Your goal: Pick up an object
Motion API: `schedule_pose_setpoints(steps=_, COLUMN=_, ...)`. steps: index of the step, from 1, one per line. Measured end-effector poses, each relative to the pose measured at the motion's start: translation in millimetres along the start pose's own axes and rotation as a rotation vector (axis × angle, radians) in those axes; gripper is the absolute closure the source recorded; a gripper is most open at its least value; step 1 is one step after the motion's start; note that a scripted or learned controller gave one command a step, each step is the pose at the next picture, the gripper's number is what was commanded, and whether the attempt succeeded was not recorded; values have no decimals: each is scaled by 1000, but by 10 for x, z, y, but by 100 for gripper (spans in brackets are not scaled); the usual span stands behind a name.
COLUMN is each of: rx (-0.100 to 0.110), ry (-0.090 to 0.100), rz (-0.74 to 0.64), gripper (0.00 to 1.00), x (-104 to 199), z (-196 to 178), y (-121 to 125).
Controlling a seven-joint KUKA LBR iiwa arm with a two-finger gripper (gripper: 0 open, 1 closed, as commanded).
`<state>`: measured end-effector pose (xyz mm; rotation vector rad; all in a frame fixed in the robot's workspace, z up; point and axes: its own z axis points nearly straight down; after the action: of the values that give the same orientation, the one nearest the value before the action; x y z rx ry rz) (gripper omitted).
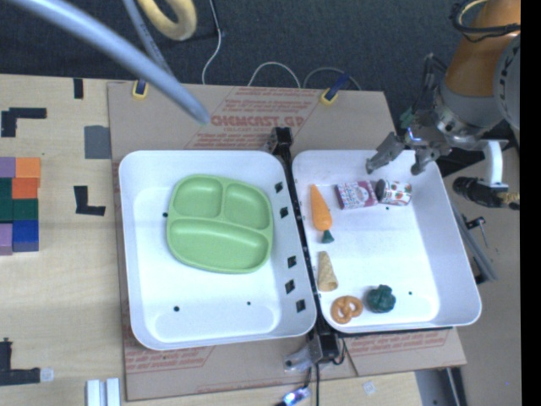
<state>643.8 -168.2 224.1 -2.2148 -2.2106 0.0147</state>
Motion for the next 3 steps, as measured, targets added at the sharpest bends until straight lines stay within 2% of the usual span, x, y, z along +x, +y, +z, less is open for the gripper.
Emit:
schedule_pose_setpoints(steps=1, rx=-14, ry=-2, rz=-4, gripper=0, x=8, z=-96, y=24)
schedule_pose_setpoints(steps=3, rx=-11, ry=-3, rz=-3, gripper=0, x=7, z=779, y=-21)
